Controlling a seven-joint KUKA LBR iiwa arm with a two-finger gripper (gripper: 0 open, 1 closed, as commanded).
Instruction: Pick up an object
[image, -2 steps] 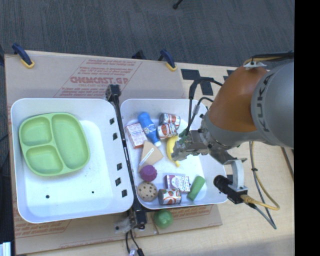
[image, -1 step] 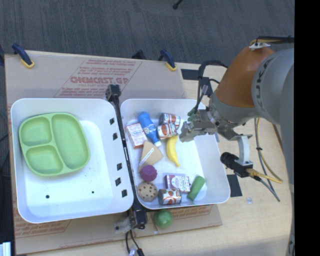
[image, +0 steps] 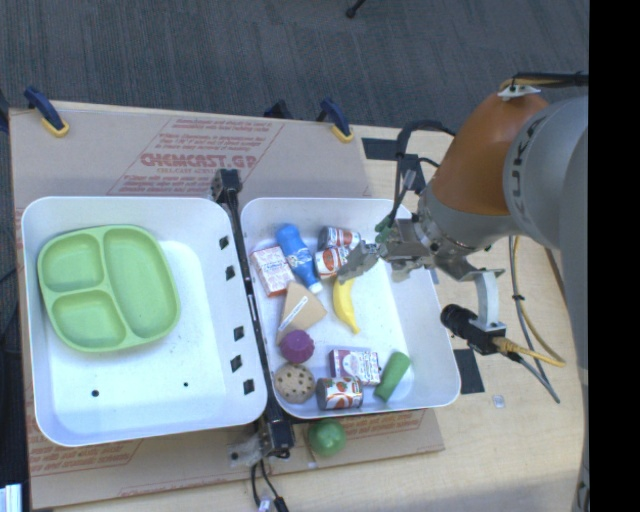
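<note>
The right bin holds several small items. Among them are a blue bottle, a red and white carton, a can at the back, a yellow banana and a cheese wedge. My gripper hangs low over the back right of this bin, right beside a second can and just above the banana's upper end. No object is visibly lifted. Whether the gripper touches the can I cannot tell.
Toward the bin's front lie a purple ball, a cookie, a small carton, a third can and a green cucumber. A green lime sits outside the front rim. In the left bin rests a green divided plate.
</note>
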